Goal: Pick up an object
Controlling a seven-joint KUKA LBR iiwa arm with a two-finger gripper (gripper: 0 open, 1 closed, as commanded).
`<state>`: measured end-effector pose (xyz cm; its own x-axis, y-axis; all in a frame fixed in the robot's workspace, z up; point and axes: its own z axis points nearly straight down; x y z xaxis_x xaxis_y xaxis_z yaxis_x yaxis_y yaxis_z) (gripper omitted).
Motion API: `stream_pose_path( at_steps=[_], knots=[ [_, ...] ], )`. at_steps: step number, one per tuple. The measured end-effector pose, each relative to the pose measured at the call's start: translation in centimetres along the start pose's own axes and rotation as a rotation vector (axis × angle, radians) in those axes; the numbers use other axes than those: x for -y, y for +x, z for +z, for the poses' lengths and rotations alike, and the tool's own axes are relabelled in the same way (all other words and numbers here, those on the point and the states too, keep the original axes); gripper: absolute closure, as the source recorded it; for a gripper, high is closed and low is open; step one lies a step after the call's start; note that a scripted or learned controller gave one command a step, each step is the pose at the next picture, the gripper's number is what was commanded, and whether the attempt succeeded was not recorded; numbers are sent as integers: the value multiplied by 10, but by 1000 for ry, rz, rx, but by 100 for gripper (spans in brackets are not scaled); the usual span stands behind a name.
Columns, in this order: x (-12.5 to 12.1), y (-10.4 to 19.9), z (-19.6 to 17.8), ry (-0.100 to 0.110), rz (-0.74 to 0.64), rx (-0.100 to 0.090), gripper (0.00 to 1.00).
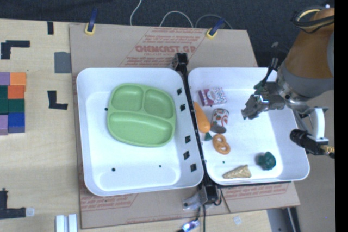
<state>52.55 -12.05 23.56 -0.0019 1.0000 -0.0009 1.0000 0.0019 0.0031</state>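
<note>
The teal toy lies near the front right corner of the right bin, small, light and probably rubbery, so I'd pinch it across its middle. A pretzel, carrot and wedge lie leftward. My jaws hover above bare floor, and I cannot tell whether they're apart.

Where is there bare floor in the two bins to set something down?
Left bin: a strip below the green tray. Right bin: floor between pretzel and teal toy, under the claw. Crowded along the divider, around the carrot.
</note>
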Motion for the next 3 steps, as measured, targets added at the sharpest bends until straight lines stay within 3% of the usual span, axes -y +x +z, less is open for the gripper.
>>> stream_pose_path(
  at_steps=[3],
  knots=[
    [-34,177,9,4,-4,-1,100]
  ],
)
